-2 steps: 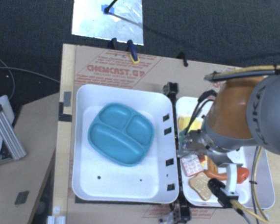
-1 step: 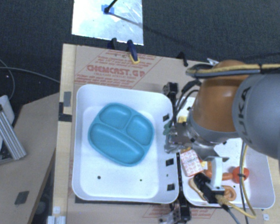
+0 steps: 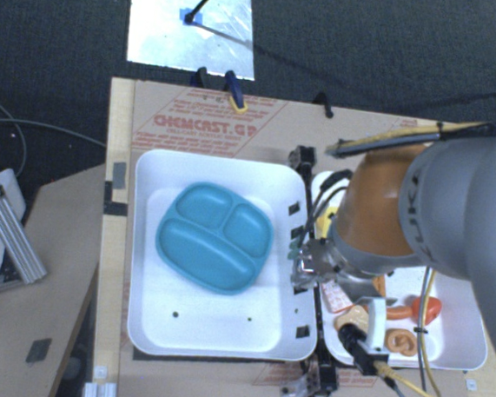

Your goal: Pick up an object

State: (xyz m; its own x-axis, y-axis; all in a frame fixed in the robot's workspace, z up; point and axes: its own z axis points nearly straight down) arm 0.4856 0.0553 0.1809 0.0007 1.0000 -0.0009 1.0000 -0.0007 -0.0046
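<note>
The arm's grey wrist and orange band hang low over the right bin (image 3: 476, 346) and hide most of it. The gripper (image 3: 310, 265) sits at that bin's left wall, close to the divider between the two bins. In the right bin's front part lie a red-orange piece (image 3: 422, 308), a brown ring-shaped piece (image 3: 403, 342), a tan piece (image 3: 351, 317) and a small white and pink card (image 3: 335, 296). Nothing shows as being in the gripper's grasp.
The left bin (image 3: 145, 314) holds a blue divided plate (image 3: 215, 236) in its upper middle. Both bins rest on a cardboard sheet (image 3: 205, 119). A shiny square sheet (image 3: 193, 20) lies on the dark floor behind, and a metal frame (image 3: 1, 222) stands at the left.
</note>
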